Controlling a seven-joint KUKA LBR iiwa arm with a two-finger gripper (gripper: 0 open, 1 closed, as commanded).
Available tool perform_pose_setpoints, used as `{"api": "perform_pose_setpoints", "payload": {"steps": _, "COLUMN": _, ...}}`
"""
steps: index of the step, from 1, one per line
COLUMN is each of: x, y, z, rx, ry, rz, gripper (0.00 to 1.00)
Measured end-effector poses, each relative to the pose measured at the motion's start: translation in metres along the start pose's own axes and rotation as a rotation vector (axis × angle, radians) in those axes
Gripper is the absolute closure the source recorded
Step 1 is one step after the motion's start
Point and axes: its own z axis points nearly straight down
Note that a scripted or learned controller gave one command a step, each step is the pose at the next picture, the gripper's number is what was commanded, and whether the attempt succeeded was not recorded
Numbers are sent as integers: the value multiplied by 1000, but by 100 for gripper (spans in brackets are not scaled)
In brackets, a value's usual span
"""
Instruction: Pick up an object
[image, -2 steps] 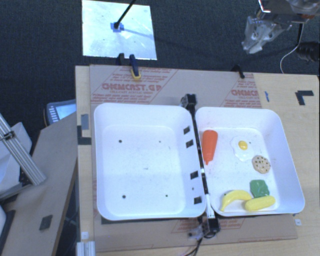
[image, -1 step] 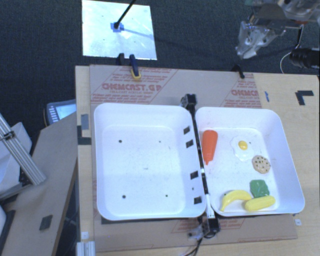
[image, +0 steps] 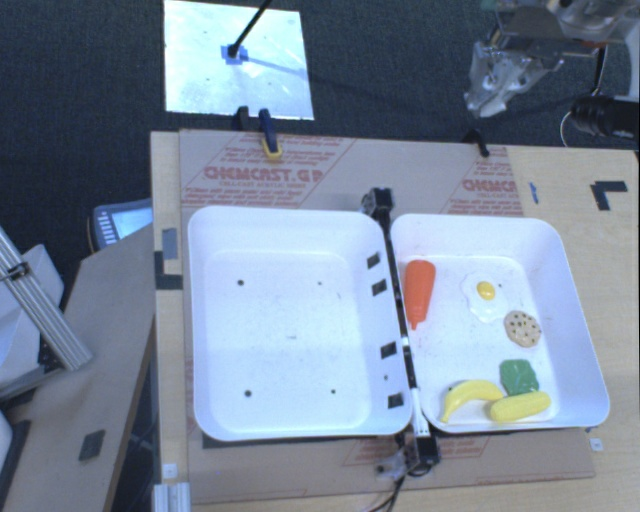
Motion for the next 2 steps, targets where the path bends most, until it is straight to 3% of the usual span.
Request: {"api": "perform_pose_setpoints", "payload": {"steps": 2, "x": 15, "y": 1, "z": 0, "rx": -1, "ry": 0, "rz": 0, "gripper": 100}}
